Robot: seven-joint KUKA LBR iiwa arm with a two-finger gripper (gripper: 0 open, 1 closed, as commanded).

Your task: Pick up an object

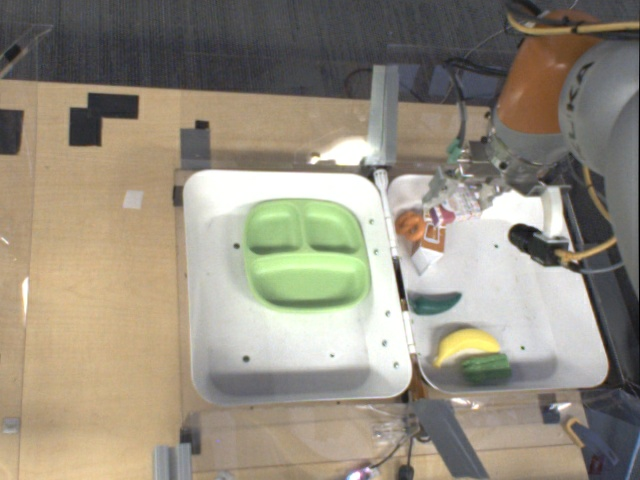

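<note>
My gripper (452,190) hangs over the far left part of the right bin (560,298), under the grey arm with its orange band (535,78). A small pink and white object (465,204) sits right at the gripper's tip; whether it is gripped is unclear. Just left and below lie an orange round item (408,224) and a white carton with an orange label (430,243). Nearer the front are a dark green pod-shaped piece (435,303), a yellow banana (467,344) and a green block (486,367).
The left bin (215,358) holds a light green divided plate (305,252). A ridge (395,268) separates the two bins. A black cable fitting (535,240) sticks over the right bin's far right side. Wooden bench surrounds the bins.
</note>
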